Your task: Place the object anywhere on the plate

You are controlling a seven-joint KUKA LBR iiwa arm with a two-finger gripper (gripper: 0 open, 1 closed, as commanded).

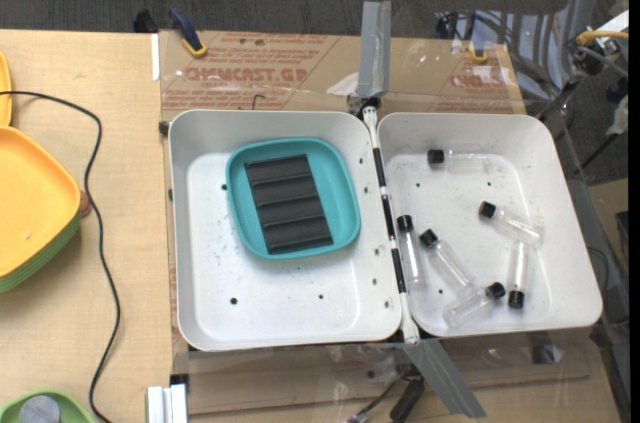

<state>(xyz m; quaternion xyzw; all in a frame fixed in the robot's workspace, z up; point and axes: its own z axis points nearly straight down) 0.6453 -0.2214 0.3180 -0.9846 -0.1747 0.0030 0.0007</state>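
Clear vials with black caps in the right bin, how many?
6 clear plastic vials with black caps: back-left, right-centre, against the left wall, centre, front, front-right. None seem hidden.

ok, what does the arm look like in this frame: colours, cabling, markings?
Its colours and markings cannot be told from this frame. Near the top right corner there is a tangle of cables with a yellow-white piece. It's unclear whether that belongs to the arm or to other bench gear.
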